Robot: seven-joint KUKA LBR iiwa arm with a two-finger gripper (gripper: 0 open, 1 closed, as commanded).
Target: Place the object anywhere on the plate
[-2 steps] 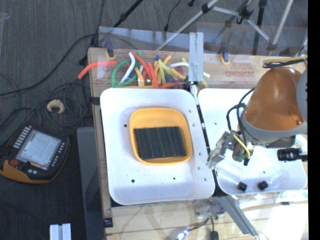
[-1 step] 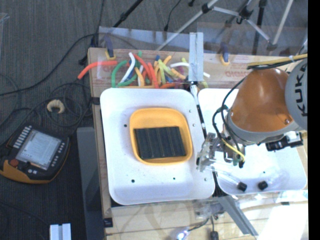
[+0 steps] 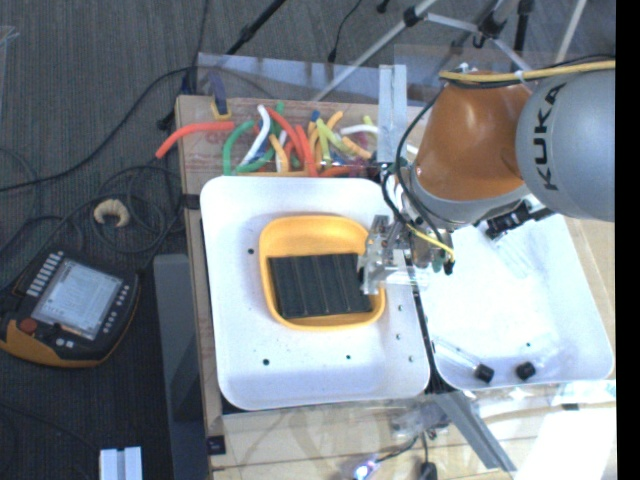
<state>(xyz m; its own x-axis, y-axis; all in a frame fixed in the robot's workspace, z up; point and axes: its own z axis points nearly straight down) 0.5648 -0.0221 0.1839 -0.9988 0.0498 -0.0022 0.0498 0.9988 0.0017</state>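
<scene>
Left white bin (image 3: 240, 368) — yellow rounded-square plate (image 3: 283, 234) bearing dark ribbed rectangular slab (image 3: 312, 284), centred. Gripper (image 3: 377, 264) at plate's right edge — finger state indiscernible.

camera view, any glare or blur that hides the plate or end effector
Camera view: lighting is even and soft; the yellow plate and the dark ridged object on it read clearly; the end effector is small and slightly blurred, its fingers hard to make out; the right bin is washed out, nearly featureless white.
</scene>
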